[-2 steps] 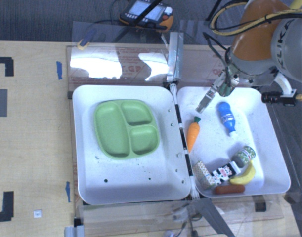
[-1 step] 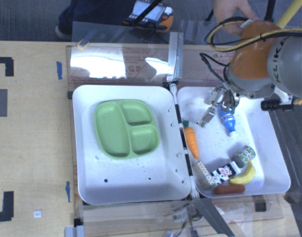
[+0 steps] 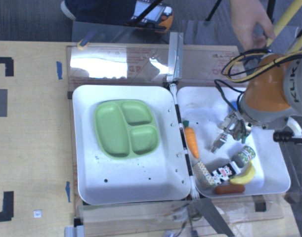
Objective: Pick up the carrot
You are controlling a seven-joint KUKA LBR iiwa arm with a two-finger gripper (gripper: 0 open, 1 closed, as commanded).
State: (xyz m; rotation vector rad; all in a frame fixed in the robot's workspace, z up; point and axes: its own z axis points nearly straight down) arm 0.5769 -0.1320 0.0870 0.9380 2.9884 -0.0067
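The carrot (image 3: 191, 141) is orange with a small green top. It lies lengthwise in the right bin (image 3: 200, 102), close against that bin's left wall with its green end toward the back. My gripper (image 3: 227, 135) hangs over the middle of the right bin, a short way to the right of the carrot and apart from it. It points down and to the left. Nothing from the bin is seen in it. The grey arm with its orange band (image 3: 267, 90) reaches in from the right.
A banana (image 3: 245, 175), a green-capped small bottle (image 3: 244, 155), a black-and-white toy (image 3: 223, 173), a red sausage (image 3: 230, 188) and a speckled item (image 3: 202, 173) crowd the right bin's front. A green divided plate (image 3: 126, 128) lies in the left bin (image 3: 86, 172). A person's hand (image 3: 249, 23) is at the back.
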